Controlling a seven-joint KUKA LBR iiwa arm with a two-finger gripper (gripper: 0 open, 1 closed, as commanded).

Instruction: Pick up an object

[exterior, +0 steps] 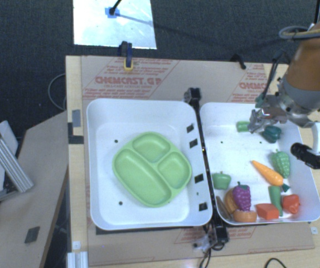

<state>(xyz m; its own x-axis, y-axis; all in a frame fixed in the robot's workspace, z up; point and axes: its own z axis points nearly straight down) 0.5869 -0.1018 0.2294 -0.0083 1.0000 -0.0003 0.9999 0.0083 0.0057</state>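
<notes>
Toy food sits piled at the lower right of the frame in the right bin (316, 205): purple grapes (241, 196), an orange carrot (267, 172). Higher up, I see the gripper (257, 120) low beside a small green piece (242, 127). I cannot tell its state.

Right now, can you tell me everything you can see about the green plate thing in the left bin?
The green plate is a pale green, smooth, plastic-looking tray with rounded corners. It is split into three compartments: one long one and two smaller ones. It lies flat and turned at a slant in the middle of the left bin, resting on the bin's white floor. Nothing else touches it.
</notes>
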